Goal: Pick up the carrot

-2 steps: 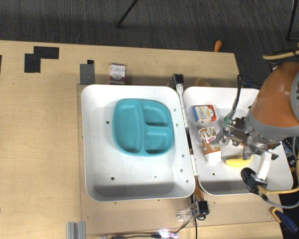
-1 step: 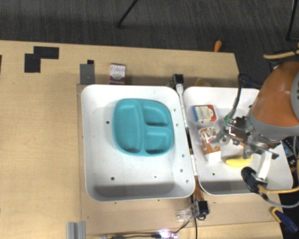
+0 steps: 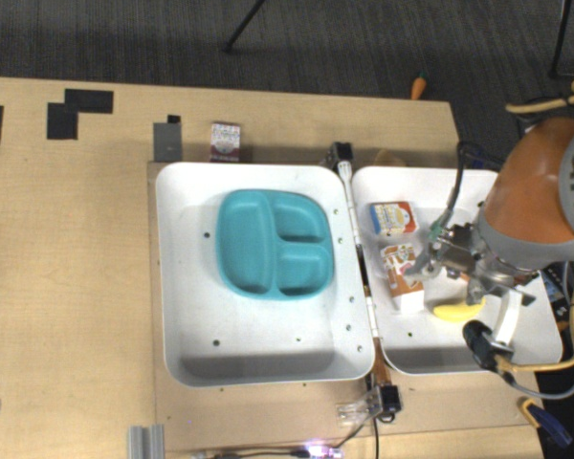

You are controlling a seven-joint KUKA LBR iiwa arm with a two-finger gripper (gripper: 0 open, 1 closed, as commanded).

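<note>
Two shallow white plastic bins sit side by side on a tan wooden bench [image 3: 67, 285]. The left bin [image 3: 187, 352] holds a teal divided tray [image 3: 273, 244], moulded with one long compartment and two smaller ones, smooth and rounded at the corners. The right bin [image 3: 411, 357] holds a small white carton with a blue and orange label [image 3: 392, 219] near its far side, and a brown and white printed packet [image 3: 402, 273] just in front of it, lying tilted. A yellow rounded object [image 3: 456, 311], possibly a banana, lies near the right bin's middle, partly covered by the arm.

The arm [image 3: 536, 194], with its orange band, hangs over the right bin and hides much of that bin's right half. The gripper [image 3: 445, 256] sits low beside the brown packet; its metal parts and cables crowd together, so its opening and any grasp cannot be judged.

No carrot can be made out in either bin. A small orange object [image 3: 418, 88] lies on the dark carpet beyond the bench's far edge; it is too small to identify. A small printed cube [image 3: 226, 140] rests on the bench behind the left bin.
</note>
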